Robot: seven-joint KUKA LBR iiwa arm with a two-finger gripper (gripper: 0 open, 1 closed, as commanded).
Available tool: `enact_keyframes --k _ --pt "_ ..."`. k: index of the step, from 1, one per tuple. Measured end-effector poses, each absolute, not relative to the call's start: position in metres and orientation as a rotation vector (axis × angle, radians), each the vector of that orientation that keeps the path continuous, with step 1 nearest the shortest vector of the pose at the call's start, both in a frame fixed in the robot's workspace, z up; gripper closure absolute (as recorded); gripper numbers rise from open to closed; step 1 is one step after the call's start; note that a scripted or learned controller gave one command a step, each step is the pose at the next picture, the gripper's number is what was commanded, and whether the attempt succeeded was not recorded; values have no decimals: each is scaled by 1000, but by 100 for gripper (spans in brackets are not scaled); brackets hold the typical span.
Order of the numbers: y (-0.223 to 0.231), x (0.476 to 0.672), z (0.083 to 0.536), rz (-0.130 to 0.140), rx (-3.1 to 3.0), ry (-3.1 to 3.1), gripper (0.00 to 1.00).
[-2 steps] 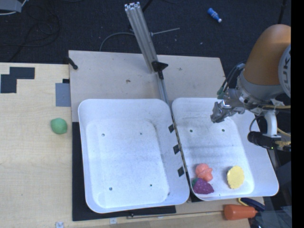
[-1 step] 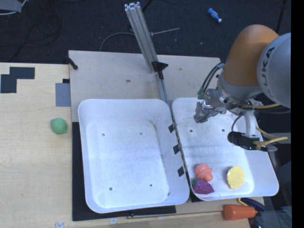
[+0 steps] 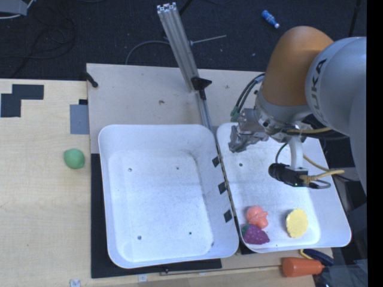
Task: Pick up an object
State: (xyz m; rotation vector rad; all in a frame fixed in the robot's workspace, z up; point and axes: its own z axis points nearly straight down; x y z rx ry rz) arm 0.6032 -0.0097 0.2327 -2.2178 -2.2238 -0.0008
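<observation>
In the right bin (image 3: pixel 335 229), near its front edge, lie a pink-orange object (image 3: pixel 257 215), a purple grape-like bunch (image 3: pixel 256 235) touching it, and a yellow round piece (image 3: pixel 297 223). My gripper (image 3: pixel 236 142) hangs over the back left corner of that bin, well away from these objects. I see nothing between its fingers. The grey arm with its orange band (image 3: pixel 293 58) reaches in from the right.
The left bin (image 3: pixel 114 160) stands beside it, joined by black clips. A green ball (image 3: pixel 74 158) rests on the bench to the left. An orange object (image 3: pixel 302 266) lies in front of the right bin. A metal rail (image 3: pixel 182 46) slants in from the back.
</observation>
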Motion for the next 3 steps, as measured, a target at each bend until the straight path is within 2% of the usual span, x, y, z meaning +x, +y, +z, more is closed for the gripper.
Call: enact_keyframes --k 1,2,3 --pt "33 603 226 0 -2218 -2223 100" --pt "86 612 231 -1 -2218 -2224 100" --pt "85 612 231 1 -2220 -2223 0"
